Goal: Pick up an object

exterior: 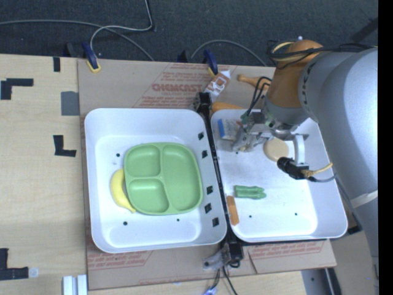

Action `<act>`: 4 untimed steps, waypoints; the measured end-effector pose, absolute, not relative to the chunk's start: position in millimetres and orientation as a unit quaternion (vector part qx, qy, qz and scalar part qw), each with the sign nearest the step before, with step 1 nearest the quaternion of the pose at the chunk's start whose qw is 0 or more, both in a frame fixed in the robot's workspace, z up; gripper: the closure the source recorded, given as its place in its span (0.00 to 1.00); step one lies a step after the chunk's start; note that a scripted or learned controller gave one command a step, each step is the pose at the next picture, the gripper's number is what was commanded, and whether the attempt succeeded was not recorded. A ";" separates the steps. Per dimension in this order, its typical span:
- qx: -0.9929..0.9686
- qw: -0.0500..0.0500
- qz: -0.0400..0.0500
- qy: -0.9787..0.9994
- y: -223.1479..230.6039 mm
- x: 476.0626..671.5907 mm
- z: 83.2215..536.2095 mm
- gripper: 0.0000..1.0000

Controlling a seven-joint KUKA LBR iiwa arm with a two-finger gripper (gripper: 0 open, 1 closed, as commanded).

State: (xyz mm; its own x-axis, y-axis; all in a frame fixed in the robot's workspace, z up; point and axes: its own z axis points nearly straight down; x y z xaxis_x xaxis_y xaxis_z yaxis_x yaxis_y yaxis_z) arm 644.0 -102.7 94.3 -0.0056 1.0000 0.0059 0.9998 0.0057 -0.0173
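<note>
The gripper [241,141] hangs low over the far left part of the right bin [319,217], its thin metal fingers pointing down toward the bin floor — whether they are apart or together cannot be told from this slant, and nothing can be seen between them. Just left of the fingers lies a small blue thing [220,128], close against the bin's left wall. Just right of the gripper, partly under the wrist, sits a pale tan round piece [275,148]. Nearer in the same bin lies a green bean pod [249,192], well clear of the gripper, and an orange stick [233,209] rests by the near left wall.

The arm [344,103] comes in from the right, grey, with an orange band [285,82] above the wrist and cables looping round it.

The left bin [98,125] holds a green divided plate [163,177] lying flat in its middle, with a yellow banana [119,191] tucked under the plate's left edge — only its curved side shows.
</note>
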 end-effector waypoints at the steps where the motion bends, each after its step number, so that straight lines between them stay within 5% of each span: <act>1: -0.707 -0.001 0.000 -0.707 -135.2 581.1 86.0 1.00; 2: -0.707 -0.001 -0.002 -0.708 -133.3 582.2 86.5 0.00; 3: -0.706 -0.001 -0.001 -0.708 -106.3 638.7 85.7 0.00; 4: -0.707 0.000 0.000 -0.708 -98.4 663.3 85.0 0.00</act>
State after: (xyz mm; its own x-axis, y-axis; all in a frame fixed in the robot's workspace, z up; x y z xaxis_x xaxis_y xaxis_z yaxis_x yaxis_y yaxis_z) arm 663.3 -98.4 85.0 -0.0015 1.0000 -0.0009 1.0000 0.0015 0.0000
